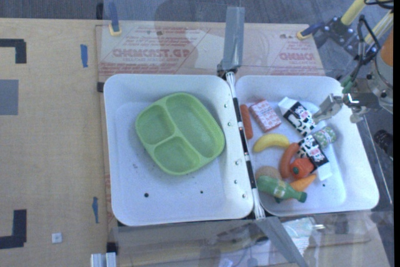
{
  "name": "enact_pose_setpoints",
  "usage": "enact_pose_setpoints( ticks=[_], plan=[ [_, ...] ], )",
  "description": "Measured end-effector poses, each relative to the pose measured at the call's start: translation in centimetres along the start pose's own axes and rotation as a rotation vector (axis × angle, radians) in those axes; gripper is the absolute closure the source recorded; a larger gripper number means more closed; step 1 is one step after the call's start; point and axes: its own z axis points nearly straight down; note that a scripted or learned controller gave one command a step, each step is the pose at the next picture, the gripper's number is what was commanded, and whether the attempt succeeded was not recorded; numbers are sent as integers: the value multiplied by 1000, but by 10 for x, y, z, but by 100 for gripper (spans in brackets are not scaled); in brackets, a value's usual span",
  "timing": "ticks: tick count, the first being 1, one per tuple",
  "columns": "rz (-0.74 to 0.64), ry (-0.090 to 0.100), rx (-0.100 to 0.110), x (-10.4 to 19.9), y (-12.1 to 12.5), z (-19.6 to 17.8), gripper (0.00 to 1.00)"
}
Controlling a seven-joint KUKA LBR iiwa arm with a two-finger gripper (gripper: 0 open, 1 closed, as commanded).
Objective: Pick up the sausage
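Judged the work to be at the approach step, with no grasp made yet. Found the sausage [246, 121] lying lengthwise, far to near, just beside the left wall of the right bin [369, 181], untouched and with bare floor between it and the red packet [265, 114] to its right. Found the gripper [324, 110] hanging over the far right part of that same bin, close above a cow-patterned carton [299, 117] and well apart from the sausage. Could not tell whether the pincer was spread or pressed together, and saw nothing held in it. Reckoned the next move called for a traverse leftward across the bin, over carton and packet, then a turn of the wrist to close across the sausage's narrow width and a descent hard by the wall. Counted the wall as the chief risk, leaving scant room on that side. Noted the green plate [180, 132] in the left bin [119, 153], clear of all this.
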Motion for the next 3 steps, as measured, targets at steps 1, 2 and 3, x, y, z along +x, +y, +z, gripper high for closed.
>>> enact_pose_setpoints(
  ticks=[1,2,3],
  plan=[
    [-3,0,-1,-23,23,27,0],
    [123,1,2,31,3,125,0],
    [-26,-27,-51,47,-11,154,0]
  ],
)
